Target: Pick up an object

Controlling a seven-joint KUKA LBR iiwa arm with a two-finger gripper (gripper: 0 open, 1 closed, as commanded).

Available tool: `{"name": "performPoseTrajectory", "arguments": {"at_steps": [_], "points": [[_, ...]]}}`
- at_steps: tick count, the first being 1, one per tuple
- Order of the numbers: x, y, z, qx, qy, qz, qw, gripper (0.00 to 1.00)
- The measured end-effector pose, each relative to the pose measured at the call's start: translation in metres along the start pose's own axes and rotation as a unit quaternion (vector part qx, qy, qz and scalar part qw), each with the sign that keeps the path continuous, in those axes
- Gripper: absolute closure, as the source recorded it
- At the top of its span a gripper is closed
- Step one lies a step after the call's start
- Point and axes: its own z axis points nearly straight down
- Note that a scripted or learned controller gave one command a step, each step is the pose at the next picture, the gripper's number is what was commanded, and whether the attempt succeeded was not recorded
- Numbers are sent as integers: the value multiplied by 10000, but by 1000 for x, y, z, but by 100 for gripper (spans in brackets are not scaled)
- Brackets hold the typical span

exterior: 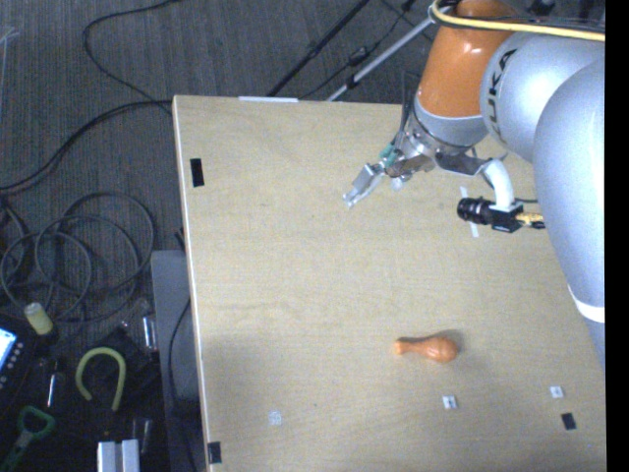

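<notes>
Grey carpet surrounded the pale wooden counter (295, 264), with black cables (88, 234) looped on the floor past its left edge, along with a green hook-shaped tool (101, 370). On the counter's bare surface lay a small orange pear-shaped object (429, 348), resting on its side toward the near edge, narrow end pointing left. Small black markers (197, 172) sat near the far left corner and along the near edge, and a few tiny white tags (449, 401) lay just nearer than the orange object.

Black lettering ran along the grey arm (560, 116) beside its orange band (462, 57), only partly readable. Slanting down from the wrist, the gripper (356, 191) pointed toward the left, poised above the far half of the counter, well apart from the orange object. Nothing sat between its fingers; whether they were spread or closed could not be told at this size. A small black fitting (491, 212) with a white hose hung beside the wrist.
</notes>
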Motion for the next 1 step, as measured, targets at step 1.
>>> {"name": "performPoseTrajectory", "arguments": {"at_steps": [1], "points": [[-4,-1,0,-1,-3,881,9961,0]]}}
